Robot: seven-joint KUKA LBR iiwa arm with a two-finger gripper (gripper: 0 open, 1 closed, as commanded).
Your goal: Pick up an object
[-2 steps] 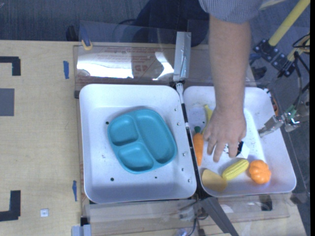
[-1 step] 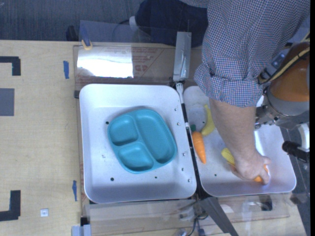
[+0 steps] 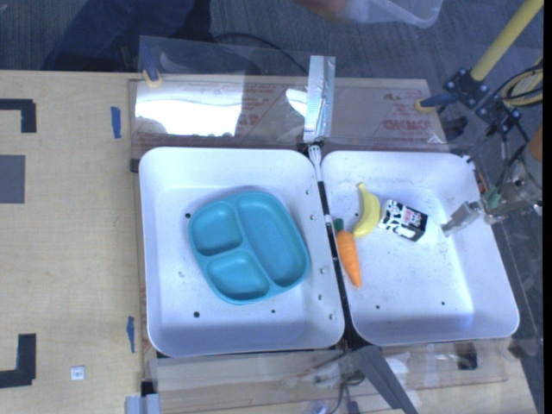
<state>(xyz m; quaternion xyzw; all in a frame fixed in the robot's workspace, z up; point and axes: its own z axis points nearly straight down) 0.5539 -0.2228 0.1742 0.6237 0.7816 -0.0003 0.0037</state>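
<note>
The tool (image 3: pixel 461 216) hangs at the right bin's (image 3: pixel 483 304) edge; its opening cannot be told. Just beside it lies a black-and-white carton (image 3: pixel 404 220), with the banana (image 3: pixel 368 211) and carrot (image 3: pixel 348 256) beyond.

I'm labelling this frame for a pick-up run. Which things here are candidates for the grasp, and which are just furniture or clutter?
Belong to the job:
- banana, right bin
- carrot, right bin, beside the divider
- black-and-white carton, right bin
- blue divided plate, left bin
- gripper, at the right bin's right edge

Just lying about:
- two white bins
- blue tape marks on the bench
</note>
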